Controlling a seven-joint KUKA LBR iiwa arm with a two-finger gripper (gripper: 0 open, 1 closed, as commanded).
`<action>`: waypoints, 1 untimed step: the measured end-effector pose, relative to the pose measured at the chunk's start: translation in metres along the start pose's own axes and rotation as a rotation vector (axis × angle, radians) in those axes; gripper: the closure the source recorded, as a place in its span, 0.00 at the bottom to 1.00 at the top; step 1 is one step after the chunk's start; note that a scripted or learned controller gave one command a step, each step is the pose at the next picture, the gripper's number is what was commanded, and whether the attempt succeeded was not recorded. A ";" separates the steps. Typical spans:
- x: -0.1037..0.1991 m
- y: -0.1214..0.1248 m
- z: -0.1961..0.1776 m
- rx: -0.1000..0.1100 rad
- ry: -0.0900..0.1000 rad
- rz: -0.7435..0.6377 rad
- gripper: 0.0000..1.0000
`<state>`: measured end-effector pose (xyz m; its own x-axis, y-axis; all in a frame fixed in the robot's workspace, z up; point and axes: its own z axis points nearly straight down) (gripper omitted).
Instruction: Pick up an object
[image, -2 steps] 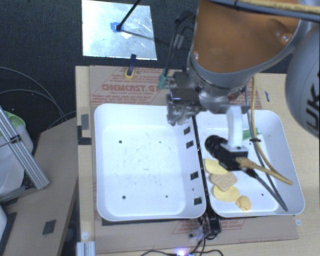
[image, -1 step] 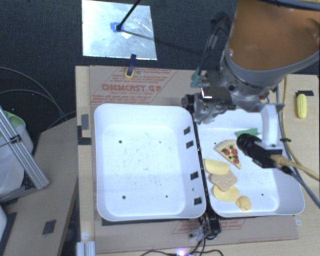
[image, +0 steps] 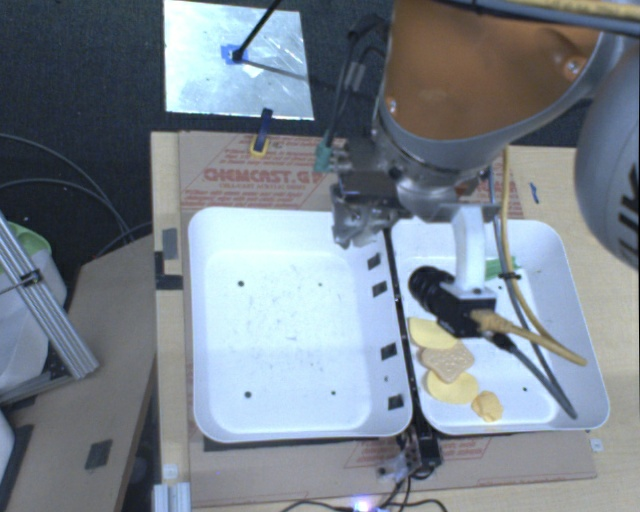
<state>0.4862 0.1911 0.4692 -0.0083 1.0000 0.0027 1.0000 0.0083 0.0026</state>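
Orange and grey: arm (image: 480, 80), bulking over the upper right of the camera view and overhanging the far edge of the right bin.

Brown cardboard sheet (image: 250, 170), red-lettered, laid flat beneath both bins.

White plastic: left bin (image: 210, 300), shallow, floor flecked with a few dark specks; right bin (image: 575, 330), same make, set edge to edge with the left one.

Silvery sheet (image: 235, 85), lying on the dark ground beyond the cardboard.

Grey metal gripper (image: 355, 228), poised over the far end of the shared rim between the bins; open or closed: cannot be told; nothing seen in its hold.

Loose pieces, all clustered in the near left corner of the right bin, well apart from the gripper:
- yellow oval piece (image: 422, 331), just beside the shared rim;
- tan square piece (image: 447, 362), cracker-like, overlapping the oval's near edge;
- pale yellow disc (image: 452, 390), touching the tan square on its near side;
- small yellow lump (image: 487, 405), just beside the disc, nearest the front wall.

Green scrap (image: 493, 268), small, farther back in the right bin, mostly hidden.
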 end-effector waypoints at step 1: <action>-0.003 0.001 -0.011 -0.003 0.000 0.001 1.00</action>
<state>0.4871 0.1881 0.4804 -0.0073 1.0000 0.0025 1.0000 0.0073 0.0051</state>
